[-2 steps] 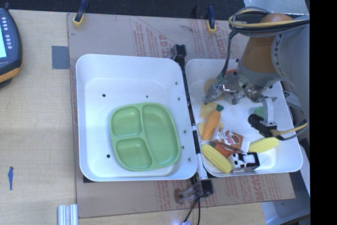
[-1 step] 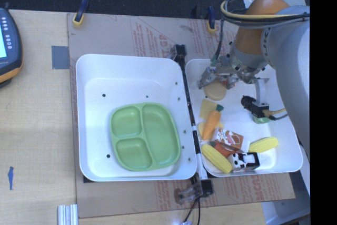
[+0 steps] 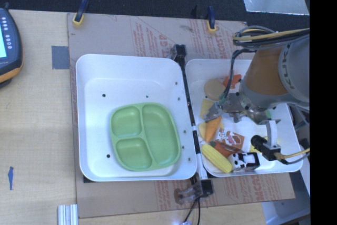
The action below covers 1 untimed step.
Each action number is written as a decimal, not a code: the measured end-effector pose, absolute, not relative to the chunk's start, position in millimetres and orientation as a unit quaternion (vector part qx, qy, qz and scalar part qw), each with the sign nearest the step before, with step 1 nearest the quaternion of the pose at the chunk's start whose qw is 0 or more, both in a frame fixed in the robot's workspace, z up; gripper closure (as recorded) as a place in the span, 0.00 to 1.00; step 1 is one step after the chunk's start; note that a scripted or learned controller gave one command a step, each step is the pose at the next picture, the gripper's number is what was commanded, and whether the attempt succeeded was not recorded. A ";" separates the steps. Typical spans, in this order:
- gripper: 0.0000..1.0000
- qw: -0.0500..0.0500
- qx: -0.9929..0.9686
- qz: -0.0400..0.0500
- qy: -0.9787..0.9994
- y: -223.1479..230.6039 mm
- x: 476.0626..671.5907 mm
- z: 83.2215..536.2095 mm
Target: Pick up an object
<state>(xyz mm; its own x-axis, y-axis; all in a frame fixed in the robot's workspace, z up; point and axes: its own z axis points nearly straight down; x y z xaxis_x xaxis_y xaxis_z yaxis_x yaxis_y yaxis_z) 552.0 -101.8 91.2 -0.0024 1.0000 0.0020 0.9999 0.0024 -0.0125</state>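
Note:
My gripper (image 3: 218,109) hangs low over the left middle of the right bin (image 3: 295,166), with the grey arm and its orange band (image 3: 266,74) above and to the right. Around it lie several toy foods. A tan round disc (image 3: 214,89) sits just behind it, and an orange wedge (image 3: 212,128) just in front. Toward the front lie a printed white packet (image 3: 232,139), a yellow corn cob (image 3: 216,158) and a black-and-white toy (image 3: 244,162). The wrist hides whatever lies directly under it.
The left bin (image 3: 87,113) holds a green divided plate (image 3: 145,136). A black bar (image 3: 187,97) runs between the two bins. Clamps (image 3: 79,16) (image 3: 211,23) stand at the board's back edge. A handheld controller (image 3: 8,45) lies at far left. Cables (image 3: 279,153) trail over the right bin's front right.

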 end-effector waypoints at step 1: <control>0.00 -0.002 -0.705 -0.001 -0.709 -102.3 635.2 93.0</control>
<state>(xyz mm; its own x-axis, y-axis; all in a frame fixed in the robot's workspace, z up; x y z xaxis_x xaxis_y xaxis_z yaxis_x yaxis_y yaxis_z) 635.2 -102.3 93.0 -0.0059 1.0000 -0.0011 1.0000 0.0059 0.0040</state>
